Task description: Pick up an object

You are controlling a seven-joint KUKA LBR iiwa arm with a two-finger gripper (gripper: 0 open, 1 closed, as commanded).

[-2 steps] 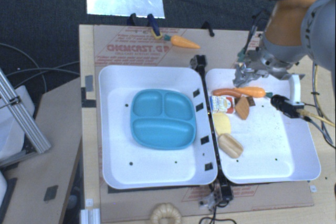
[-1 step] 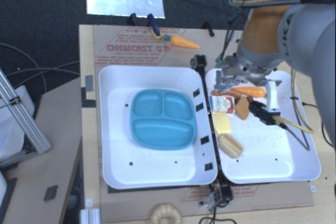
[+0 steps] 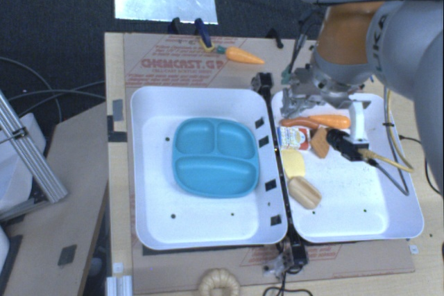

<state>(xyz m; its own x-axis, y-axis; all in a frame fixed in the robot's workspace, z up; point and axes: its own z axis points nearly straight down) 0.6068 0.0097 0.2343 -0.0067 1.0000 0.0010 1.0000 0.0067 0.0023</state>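
Lying across the right bin's (image 3: 388, 218) far-left part, an orange carrot-shaped piece (image 3: 316, 121) sits just under the gripper (image 3: 300, 102); whether that gripper is apart or together cannot be told; beside the carrot rest a small red-and-white packet (image 3: 293, 138), a brown chunk (image 3: 320, 142), a yellow block (image 3: 293, 163) and a tan bread roll (image 3: 304, 192); the left bin (image 3: 149, 218) carries a blue divided plate (image 3: 214, 156); another carrot toy (image 3: 241, 55) lies on the bench's far edge.

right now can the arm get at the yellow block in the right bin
Probably yes. The yellow block lies open from above in the right bin, with the pincer just beyond it. The carton and bread roll crowd its ends, so a grasp could be tight.
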